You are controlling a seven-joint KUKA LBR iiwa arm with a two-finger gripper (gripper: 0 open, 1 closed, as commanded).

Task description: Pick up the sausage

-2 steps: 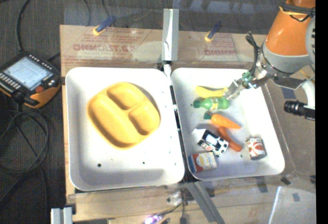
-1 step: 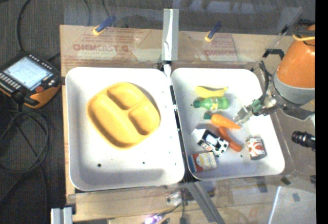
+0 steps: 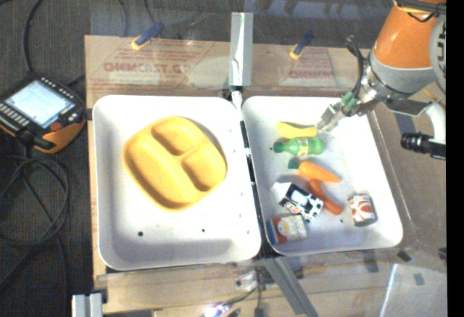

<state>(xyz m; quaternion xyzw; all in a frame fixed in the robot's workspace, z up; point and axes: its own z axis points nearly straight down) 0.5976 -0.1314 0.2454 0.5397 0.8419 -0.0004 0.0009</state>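
Observation:
The sausage is a thin reddish-orange stick lying slantwise in the right bin, just below an orange carrot and beside a black-and-white toy. My gripper hangs over the upper part of the same bin, at the right end of a yellow banana. It is well above and apart from the sausage, with the carrot lying between them. Nothing shows in its grasp.
A green bottle lies under the banana. Two small cans stand near the right bin's front edge. The left bin holds a yellow divided plate. A pendant lies on the floor to the left.

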